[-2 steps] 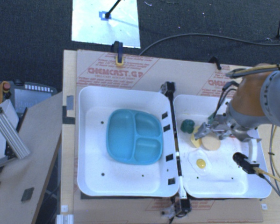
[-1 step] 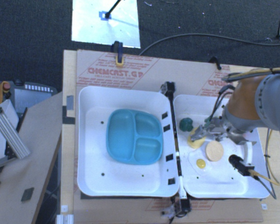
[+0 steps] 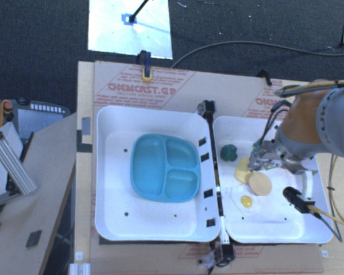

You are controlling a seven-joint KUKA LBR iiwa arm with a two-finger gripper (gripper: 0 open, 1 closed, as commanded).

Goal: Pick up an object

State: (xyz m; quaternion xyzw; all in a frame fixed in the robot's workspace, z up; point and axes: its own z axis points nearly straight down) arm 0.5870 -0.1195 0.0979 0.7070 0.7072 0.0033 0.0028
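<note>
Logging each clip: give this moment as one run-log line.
pincer: over yellow piece, right bin | tan disc beside | blue tray: left bin

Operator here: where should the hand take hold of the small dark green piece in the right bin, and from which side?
Probably straight from above, closing across its middle. The green piece is small and roundish, standing alone on the right bin floor near the divider, apart from the yellow piece. The hand is nearby to its right.
</note>
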